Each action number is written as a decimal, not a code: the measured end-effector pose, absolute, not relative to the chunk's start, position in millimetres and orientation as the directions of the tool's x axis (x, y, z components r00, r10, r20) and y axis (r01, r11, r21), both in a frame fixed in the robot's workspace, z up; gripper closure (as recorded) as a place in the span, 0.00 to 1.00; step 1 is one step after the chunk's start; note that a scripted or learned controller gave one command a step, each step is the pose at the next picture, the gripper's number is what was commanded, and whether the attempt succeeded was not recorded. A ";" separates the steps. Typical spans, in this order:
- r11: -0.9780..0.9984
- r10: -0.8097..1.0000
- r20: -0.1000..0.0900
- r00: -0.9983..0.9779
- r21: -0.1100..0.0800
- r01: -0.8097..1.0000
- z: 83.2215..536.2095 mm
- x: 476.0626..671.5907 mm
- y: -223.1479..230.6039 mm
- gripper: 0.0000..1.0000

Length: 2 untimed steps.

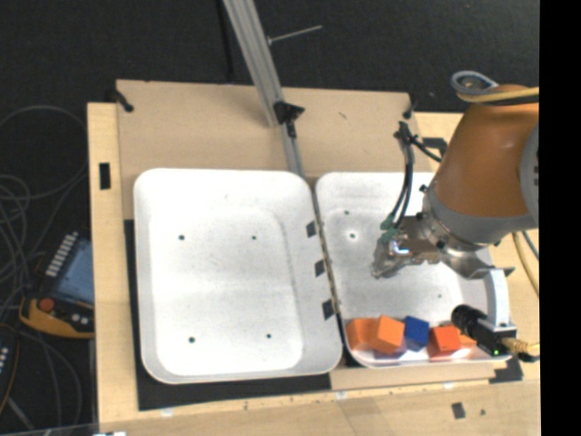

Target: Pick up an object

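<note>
Along the near wall of the right bin (363, 198), a row of small blocks is waiting: an orange block (377, 333) at the left, a blue block (417, 331) just beside it, and a second orange block (445, 340) at the right end, with what looks like a purple piece peeking out beneath the first (too hidden to be sure). A little farther in, the tool (392, 254) is hanging over the bare middle of that same bin, and nothing is showing in its grip; whether it is released or clenched cannot be told from this slant. The arm (486, 166), grey with its orange band, is reaching in from the right. The step in hand appears to be the approach, with no object yet taken. The next move is likely calling for a shift toward the near wall and a descent over one block, a tight job since the pieces are sitting pressed against each other and the rim. Beyond, the left bin (227, 271) is lying alongside on the desk (200, 125).
</note>
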<state>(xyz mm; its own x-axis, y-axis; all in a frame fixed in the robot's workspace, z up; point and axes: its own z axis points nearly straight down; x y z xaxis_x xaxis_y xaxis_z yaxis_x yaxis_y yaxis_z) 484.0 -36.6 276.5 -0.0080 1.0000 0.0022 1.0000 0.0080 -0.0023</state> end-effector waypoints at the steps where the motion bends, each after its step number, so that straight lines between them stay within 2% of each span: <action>1: -0.001 1.000 0.000 0.001 0.002 1.000 278.4 484.6 -40.5 0.00; 2: -0.001 1.000 -0.001 0.001 -0.005 1.000 191.7 519.9 -49.5 0.00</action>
